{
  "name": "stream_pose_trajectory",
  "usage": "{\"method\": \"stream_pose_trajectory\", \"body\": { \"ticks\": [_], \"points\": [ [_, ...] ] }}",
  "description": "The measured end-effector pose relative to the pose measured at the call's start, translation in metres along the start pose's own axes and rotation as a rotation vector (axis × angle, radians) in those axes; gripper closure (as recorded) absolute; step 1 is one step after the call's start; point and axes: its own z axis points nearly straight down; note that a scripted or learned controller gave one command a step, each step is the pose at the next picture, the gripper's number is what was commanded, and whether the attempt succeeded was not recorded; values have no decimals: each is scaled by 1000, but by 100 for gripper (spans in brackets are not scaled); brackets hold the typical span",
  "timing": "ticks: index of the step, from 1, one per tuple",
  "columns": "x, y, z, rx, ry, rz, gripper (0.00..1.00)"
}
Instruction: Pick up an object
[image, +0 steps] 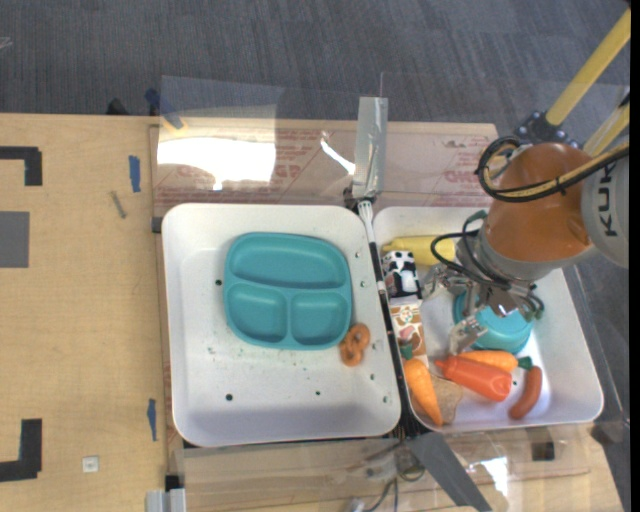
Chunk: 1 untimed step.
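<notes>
Orange toy carrot (424, 392), tapered.

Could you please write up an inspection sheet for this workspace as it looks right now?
Surface: two white bins side by side, left bin and right bin, on a cardboard-covered bench.
Job's things: left bin holds a teal divided plate and a pretzel; right bin holds a carrot, red pepper, sausage, teal cup, banana.
Clutter: blue tape on the bench.
Grippers: gripper low over the right bin, above the teal cup.
Cables: black cables loop at the wrist.
Surroundings: grey floor.
</notes>
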Motion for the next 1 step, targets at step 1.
{"method": "stream_pose_trajectory", "body": {
  "ticks": [1],
  "points": [
    [-66, -50, 3, -45, 67, 99, 0]
  ]
}}
